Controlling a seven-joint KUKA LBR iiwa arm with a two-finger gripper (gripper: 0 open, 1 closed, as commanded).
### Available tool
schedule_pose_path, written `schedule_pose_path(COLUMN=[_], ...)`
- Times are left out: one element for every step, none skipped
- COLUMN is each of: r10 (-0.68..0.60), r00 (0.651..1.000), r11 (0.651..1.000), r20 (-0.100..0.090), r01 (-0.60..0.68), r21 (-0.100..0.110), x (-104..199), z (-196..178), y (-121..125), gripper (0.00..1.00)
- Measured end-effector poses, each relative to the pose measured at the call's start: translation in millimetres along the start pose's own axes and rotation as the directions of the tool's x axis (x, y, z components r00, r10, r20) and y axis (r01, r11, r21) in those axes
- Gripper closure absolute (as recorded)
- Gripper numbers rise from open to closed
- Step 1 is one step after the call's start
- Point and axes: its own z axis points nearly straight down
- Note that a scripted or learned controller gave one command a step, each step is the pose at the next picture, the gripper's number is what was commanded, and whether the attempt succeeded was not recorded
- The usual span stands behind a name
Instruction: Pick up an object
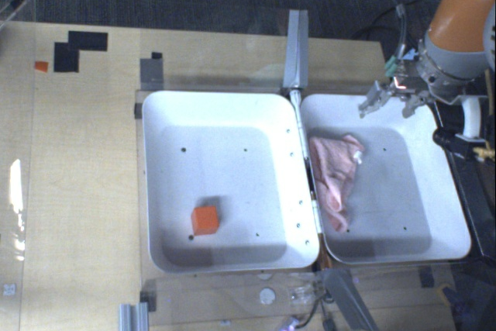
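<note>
My gripper [391,98] hangs over the back rim of the right bin [446,244] with its two fingers spread apart and nothing between them, so by my reckoning the pick has not begun: I have yet to descend, close and lift. Nearest me, forward and to the left in that bin, lies a crumpled pink cloth [335,176], its long axis running from near me away toward the front rim. Farther left, the orange block [205,220] sits in the left bin [155,167].
</note>
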Motion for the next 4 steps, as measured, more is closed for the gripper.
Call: schedule_pose_path(r10=[0.000, 0.050, -0.031, -0.044], r00=[1.000, 0.999, 1.000, 0.999], r11=[1.000, 0.999, 1.000, 0.999], r20=[0.000, 0.001, 0.001, -0.001], r01=[0.000, -0.050, 0.031, 0.044], r21=[0.000, 0.001, -0.006, 0.000], x=[0, -32, -20, -79], z=[0, 75, 158, 158], y=[0, 38, 20, 47], gripper=[0.00, 0.00, 0.00, 0.00])
